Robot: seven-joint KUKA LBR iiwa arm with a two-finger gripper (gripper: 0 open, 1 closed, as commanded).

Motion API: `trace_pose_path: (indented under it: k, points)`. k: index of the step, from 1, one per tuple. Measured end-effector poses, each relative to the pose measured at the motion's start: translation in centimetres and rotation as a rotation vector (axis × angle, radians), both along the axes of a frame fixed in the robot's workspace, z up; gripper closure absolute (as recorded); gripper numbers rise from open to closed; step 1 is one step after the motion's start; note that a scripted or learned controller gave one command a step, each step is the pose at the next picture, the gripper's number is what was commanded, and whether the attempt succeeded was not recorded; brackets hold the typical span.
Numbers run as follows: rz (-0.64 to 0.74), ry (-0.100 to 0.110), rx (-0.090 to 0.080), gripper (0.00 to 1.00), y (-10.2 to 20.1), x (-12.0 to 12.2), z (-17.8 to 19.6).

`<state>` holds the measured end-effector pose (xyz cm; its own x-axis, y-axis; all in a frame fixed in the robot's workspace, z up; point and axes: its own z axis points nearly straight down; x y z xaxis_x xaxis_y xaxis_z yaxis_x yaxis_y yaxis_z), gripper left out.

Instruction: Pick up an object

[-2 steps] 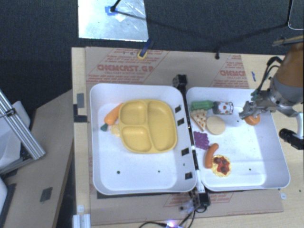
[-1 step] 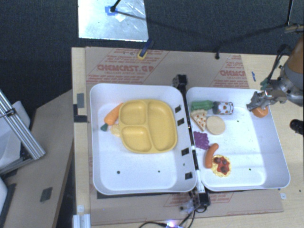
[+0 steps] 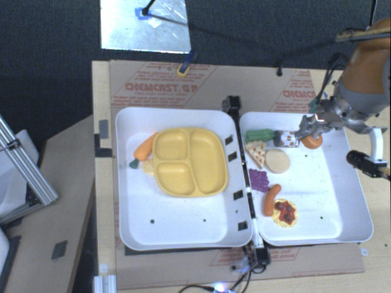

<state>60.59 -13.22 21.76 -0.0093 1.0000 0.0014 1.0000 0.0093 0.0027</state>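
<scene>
Evidently you've nothing lifted yet: the end effector (image 3: 307, 129) hangs by the orange (image 3: 313, 141), its grip state unreadable.

We see smooth, glossy white plastic bins (image 3: 183, 234); yellow tray (image 3: 186, 162) matt plastic; toy carrot (image 3: 145, 146) plastic-looking; tabletop (image 3: 244, 81) brown printed cardboard, matt; metal sheet (image 3: 143, 17) dull, brushed; dark floor (image 3: 49, 54) carpet-like, rough.

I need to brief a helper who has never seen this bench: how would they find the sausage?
Start at the right bin, the one without the yellow tray. Near its front left part, just below the purple grapes, lies the sausage, slanted, touching the round pasta piece. It is the only long orange-red piece with rounded ends there.
</scene>
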Motion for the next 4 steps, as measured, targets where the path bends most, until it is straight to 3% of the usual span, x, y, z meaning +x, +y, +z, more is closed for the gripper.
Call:
trace_pose_path:
  k: [1, 2, 4]
  points:
    - [0.0, 0.002, 0.0, 1.0, 5.3, -0.8, -0.4]
    - [-0.002, 0.0, -0.001, 1.0, 7.7, -0.3, 1.7]
    - [-0.004, 0.002, -0.002, 1.0, 8.2, -0.5, -0.4]
